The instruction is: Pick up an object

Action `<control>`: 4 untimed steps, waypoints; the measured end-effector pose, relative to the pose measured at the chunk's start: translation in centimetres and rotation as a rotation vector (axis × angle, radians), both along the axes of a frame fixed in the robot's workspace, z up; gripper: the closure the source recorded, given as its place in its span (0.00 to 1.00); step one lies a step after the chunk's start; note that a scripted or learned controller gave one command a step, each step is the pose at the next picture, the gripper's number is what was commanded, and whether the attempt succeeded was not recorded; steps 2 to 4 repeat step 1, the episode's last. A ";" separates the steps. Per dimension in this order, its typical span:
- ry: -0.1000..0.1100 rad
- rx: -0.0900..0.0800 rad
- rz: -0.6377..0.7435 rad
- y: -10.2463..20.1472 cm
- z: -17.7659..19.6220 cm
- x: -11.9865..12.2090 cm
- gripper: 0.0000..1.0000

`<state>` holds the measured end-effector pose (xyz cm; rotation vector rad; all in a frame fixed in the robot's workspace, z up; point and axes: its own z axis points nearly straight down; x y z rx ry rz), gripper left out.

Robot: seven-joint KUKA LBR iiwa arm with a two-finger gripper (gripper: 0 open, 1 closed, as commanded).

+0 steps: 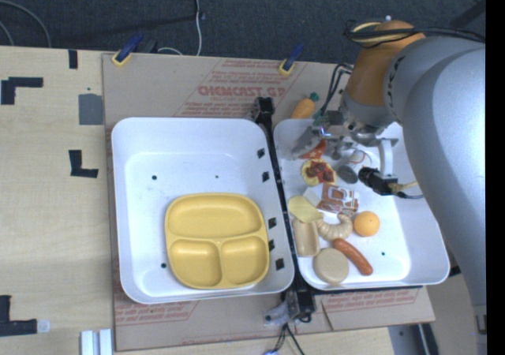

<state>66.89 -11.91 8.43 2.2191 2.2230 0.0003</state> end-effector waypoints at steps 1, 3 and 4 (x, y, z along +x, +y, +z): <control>0.002 0.000 0.001 0.1 1.0 -0.1 1.00; 0.002 0.000 0.001 0.1 1.0 -0.1 1.00; 0.002 0.000 0.001 0.1 1.0 -0.1 1.00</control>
